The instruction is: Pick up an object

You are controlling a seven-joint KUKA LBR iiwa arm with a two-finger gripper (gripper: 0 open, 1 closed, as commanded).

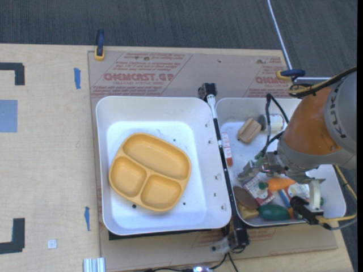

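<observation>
My claw (262,166) is hanging low over the clutter in the right bin (338,200), lower right of the frame; I cannot tell its state. A tan block (249,130) is lying nearby.

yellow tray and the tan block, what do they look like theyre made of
Tray: likely moulded plastic, smooth matte yellow, with three rounded compartments formed in one piece. Block: probably bare wood or cork, judging by its dull tan surface; too small to be sure.
</observation>
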